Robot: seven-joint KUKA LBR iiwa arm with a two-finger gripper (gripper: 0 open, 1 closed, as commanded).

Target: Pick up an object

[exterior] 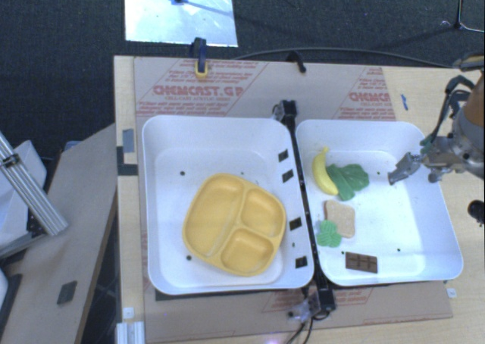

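Bench (227, 81) of pale wood fills most of the view, its top sheet printed with red lettering, partly hidden under the bins. Left bin (170, 145) holds a yellow tray (235, 223) with three compartments, lying flat near the middle and tilted a little askew to the bin's walls. Right bin (424, 206) carries the small things, all gathered toward its left side. Arm (470, 126) comes in at the right edge and is cut off there, so just the wrist and part of the grey body can be seen; it leans over the bin's upper right corner. Gripper (399, 170) points left and slightly downward over the bin's right half, well apart from every object. Its tip is small and blurred, and I cannot tell whether it is open or closed; nothing shows at its tip.

Lettuce (349, 179), a dark green leaf, touches the banana (324, 173), which curves just beside the divider. Bread (341, 219) lies below them, with a smaller green piece (330, 235) touching its lower left corner. Chocolate (361, 263), a brown bar, sits near the bin's front wall.
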